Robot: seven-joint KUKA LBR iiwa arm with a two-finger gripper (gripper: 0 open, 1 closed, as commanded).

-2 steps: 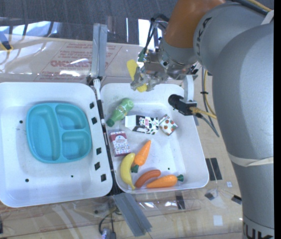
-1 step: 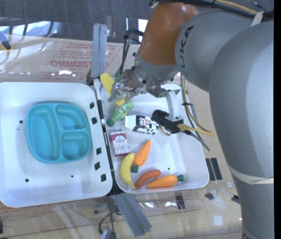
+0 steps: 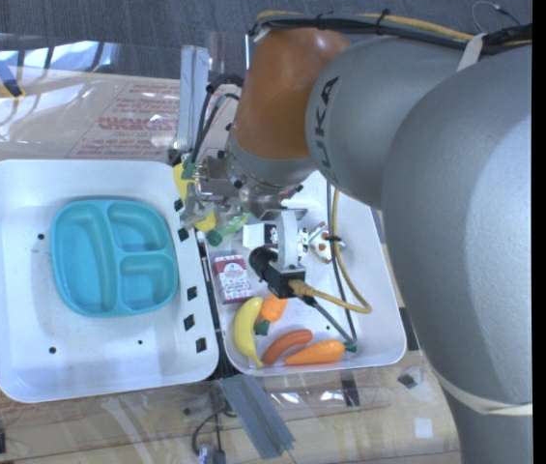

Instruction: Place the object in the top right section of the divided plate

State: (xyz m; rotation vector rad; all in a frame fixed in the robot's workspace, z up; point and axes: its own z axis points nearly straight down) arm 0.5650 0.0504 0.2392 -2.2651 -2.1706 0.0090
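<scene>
Gripper (image 3: 216, 222): low over the upper left corner of the right bin (image 3: 381, 259), just beside the wall the two bins share; the wrist hides most of it, so I cannot tell its state.
At the gripper: a small yellow-green piece (image 3: 226, 228) shows just under the wrist; whether it is held cannot be told.
Loose items below: a red packet (image 3: 231, 276), banana (image 3: 245, 331), small orange carrot (image 3: 272, 308), sausage (image 3: 287, 344) and long carrot (image 3: 316, 354), all in the right bin, nearer the camera than the gripper.
Divided plate (image 3: 113, 256): turquoise, flat in the left bin (image 3: 21, 356), well apart from the gripper.
Key relation: the plate's top right section (image 3: 140, 228) lies to the view's left of the gripper, almost level with it across the shared wall.
Judgement: the carry is a short sideways one over that wall.
</scene>
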